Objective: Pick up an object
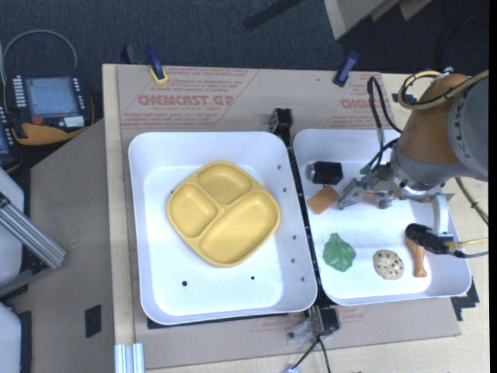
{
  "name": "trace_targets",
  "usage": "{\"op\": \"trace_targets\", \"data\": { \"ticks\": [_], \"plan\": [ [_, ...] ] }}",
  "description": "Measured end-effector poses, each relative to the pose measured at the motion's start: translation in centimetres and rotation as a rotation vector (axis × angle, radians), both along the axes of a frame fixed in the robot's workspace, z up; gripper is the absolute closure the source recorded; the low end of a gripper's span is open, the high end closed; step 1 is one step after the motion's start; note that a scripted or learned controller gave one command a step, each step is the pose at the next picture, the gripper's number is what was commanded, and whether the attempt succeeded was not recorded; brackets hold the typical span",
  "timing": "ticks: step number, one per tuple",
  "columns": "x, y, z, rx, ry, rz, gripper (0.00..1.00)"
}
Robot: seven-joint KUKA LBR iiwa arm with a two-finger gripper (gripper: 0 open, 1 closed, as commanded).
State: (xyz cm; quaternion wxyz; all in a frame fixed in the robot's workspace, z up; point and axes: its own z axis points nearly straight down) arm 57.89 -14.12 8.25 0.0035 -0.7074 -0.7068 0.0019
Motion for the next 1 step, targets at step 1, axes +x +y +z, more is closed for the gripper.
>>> {"op": "trace_targets", "data": {
  "ticks": [1],
  "plan": [
    [0.2, -0.04, 1.45, -0.003, -0.008, 0.0, 1.0]
  ]
}}
